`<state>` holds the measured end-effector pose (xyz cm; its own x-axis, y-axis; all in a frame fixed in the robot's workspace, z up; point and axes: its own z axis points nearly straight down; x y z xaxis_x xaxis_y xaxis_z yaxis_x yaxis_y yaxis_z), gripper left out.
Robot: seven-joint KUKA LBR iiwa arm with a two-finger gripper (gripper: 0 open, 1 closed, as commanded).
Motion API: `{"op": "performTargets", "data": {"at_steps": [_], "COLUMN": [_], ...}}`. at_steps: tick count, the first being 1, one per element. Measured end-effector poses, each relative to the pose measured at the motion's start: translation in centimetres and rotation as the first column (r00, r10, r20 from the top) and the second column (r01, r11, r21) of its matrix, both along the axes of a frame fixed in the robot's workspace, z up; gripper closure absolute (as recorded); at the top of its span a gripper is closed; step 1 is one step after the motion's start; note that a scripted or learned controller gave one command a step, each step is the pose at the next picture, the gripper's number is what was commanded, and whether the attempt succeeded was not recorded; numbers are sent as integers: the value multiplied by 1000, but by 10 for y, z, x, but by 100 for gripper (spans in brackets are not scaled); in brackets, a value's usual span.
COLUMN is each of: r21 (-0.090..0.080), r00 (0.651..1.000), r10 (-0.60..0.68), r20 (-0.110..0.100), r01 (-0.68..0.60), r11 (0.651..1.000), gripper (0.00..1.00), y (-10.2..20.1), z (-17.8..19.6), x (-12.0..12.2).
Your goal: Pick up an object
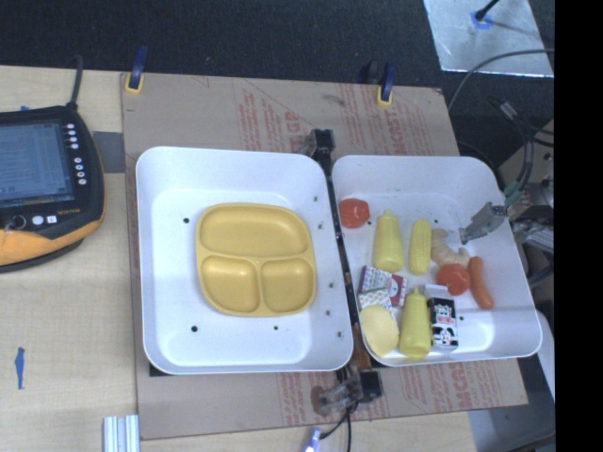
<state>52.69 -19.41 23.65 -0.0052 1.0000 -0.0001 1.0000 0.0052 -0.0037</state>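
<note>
The things to pick from all lie in the right-hand shallow white plastic bin (502, 179), and the grey two-finger gripper (479, 224) hangs over that bin's right part, reaching in from the right rim; it is too small and blurred to tell whether it is spread or pressed together, and nothing can be seen held in it. Just beside its tip lies a small pale cream lump (444, 250), with a round red ball-like toy (453, 277) and an orange sausage-shaped toy (480, 282) just below. Left of the lump stand two yellow pieces side by side, a yellow corn-like piece (419, 243) and a yellow squeeze bottle (387, 241), and further left a red tomato-like toy (353, 212) sits near the bin's left wall. Along the near edge lie a small red-and-white patterned packet (380, 287), a pale yellow lemon-shaped toy (379, 330), a second yellow bottle (415, 324) and a black-and-white small carton (442, 324). The left white bin (170, 337) holds a yellow three-compartment plastic tray (255, 257). A tablet-like control pendant with an orange case (42, 186) rests on the bench at far left.
</note>
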Motion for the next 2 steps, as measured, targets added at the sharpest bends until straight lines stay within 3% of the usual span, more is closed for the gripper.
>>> {"op": "performTargets", "data": {"at_steps": [1, 2], "r21": [-2, -2], "r00": [1000, 1000], "r10": [3, 2], "r20": [8, 1], "r01": [-3, -2], "r11": [1000, 1000], "gripper": [0, 0], "y": [27, 67], "z": [-141, -144], "x": [28, 65]}}
